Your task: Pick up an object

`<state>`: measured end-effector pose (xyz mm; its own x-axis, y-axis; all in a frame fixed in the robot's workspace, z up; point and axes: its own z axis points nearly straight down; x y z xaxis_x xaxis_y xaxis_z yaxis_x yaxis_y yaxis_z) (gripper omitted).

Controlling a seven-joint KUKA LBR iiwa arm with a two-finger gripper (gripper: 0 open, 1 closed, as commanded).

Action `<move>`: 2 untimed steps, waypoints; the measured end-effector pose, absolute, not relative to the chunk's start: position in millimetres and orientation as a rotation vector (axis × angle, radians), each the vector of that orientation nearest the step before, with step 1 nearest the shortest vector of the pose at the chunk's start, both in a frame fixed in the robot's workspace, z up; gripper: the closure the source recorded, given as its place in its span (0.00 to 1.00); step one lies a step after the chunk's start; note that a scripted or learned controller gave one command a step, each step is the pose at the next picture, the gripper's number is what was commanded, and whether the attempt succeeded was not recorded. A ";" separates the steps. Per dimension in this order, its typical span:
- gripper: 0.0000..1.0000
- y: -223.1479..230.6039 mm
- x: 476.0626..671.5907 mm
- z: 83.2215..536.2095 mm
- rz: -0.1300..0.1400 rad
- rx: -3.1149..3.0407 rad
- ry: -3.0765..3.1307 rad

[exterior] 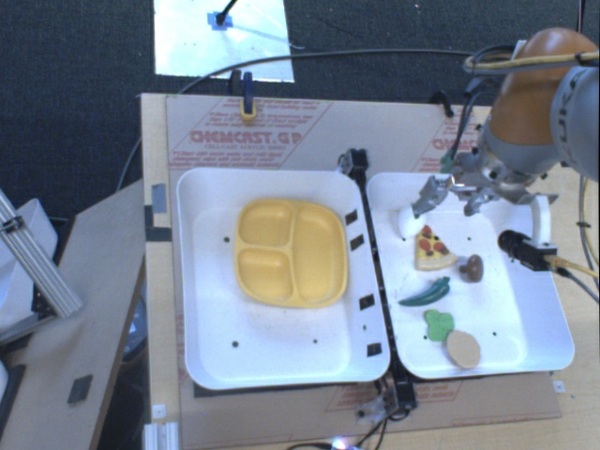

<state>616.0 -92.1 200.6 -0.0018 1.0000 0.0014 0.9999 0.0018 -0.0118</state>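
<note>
**A:** ok, looking down from the fixed camera. What's readable? I get "CHEMCAST GP" in red on the brown sheet (246, 139) under the bins, upside down from here, and a second partly cut off print of it near the right corner.

**B:** same, that's all the text I can make out. The desk (159, 251) is pale wood, with dark carpet behind it and a white square of paper (223, 26) lying on that carpet. There's also a blue and yellow clamp (247, 97) at the back edge of the sheet.

**A:** counts: two white bins. The left bin (211, 345) has one yellow divided plate (289, 253) with three compartments. The right bin (544, 326) has six small things: a white piece (410, 223), a pizza slice (432, 248), a brown mushroom-looking bit (472, 268), a green pepper (426, 293), a green broccoli-ish lump (438, 323) and a tan round cookie (462, 349) touching it.

**B:** and the tool (453, 195)? It sits over the back of the right bin, fingers spread fairly wide, nothing between them. The white piece is just beside the left finger (430, 195), and the pizza slice is right below it.

**A:** yep, all six are lying flat on the bin floor.
</note>
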 end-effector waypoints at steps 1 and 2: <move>0.00 -92.0 618.8 208.3 -0.002 -2.218 -2.226; 0.00 -84.8 613.7 149.2 0.003 -2.217 -2.222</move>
<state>613.7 -84.8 149.2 -0.0024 1.0000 0.0004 1.0000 0.0024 -0.0034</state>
